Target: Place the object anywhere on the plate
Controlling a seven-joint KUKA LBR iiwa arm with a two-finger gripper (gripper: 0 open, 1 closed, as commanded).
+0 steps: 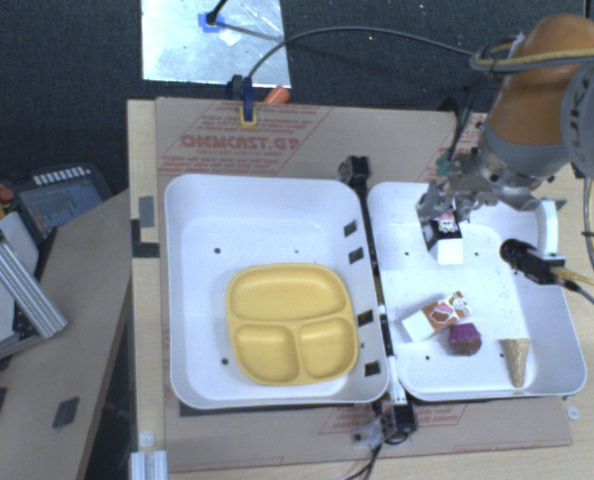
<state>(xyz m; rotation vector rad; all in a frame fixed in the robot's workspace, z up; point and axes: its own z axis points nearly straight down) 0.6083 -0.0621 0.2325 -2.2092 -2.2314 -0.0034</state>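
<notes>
A yellow plate [290, 322] with three compartments lies in the left bin [192, 268], toward its front. My gripper [444, 228] hangs low over the back part of the right bin [547, 313]. A small white block [450, 252] sits right at the gripper's tip, touching or nearly touching it. I cannot tell whether the block is gripped. Nothing lies on the plate.
Toward the front of the right bin lie an orange-and-white packet [445, 312], a white piece [417, 325] beside it, a dark purple item [465, 339] and a tan cone [517, 360]. A black divider [370, 268] runs between the bins. The arm's black fitting [522, 256] juts over the right bin.
</notes>
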